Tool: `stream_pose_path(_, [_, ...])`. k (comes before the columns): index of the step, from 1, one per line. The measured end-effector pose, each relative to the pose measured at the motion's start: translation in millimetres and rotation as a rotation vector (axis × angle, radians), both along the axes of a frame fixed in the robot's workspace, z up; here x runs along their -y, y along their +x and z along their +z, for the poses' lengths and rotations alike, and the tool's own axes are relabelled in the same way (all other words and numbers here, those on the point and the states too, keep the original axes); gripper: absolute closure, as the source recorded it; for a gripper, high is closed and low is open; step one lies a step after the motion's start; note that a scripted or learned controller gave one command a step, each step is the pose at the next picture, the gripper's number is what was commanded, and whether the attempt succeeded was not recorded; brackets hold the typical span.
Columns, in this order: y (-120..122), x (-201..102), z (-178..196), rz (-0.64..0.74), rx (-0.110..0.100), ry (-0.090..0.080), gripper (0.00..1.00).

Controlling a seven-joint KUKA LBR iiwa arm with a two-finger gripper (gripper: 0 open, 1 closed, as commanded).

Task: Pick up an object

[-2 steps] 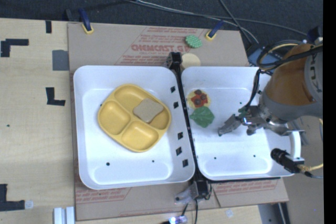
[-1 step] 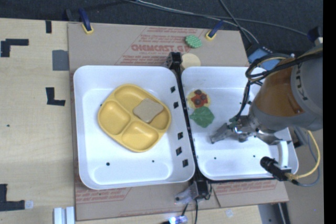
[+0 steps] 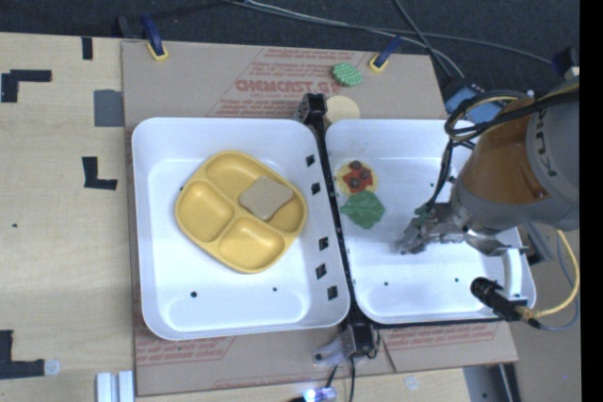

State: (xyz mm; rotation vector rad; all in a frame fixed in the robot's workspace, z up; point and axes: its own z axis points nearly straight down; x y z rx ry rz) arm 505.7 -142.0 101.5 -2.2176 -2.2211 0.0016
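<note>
A cardboard-topped bench (image 3: 188, 80) bears two white bins (image 3: 151, 231) side by side.
</note>
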Motion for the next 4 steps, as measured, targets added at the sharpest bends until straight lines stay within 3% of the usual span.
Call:
stream_pose_path(2, [13, -2, 119, 0.0, 0.007, -0.003, 1.0])
stream_pose_path(3, [13, -2, 140, 0.0, 0.004, -0.002, 1.0])
stream_pose_path(4, [10, -54, 145, 0.005, 0.002, 0.0, 1.0])
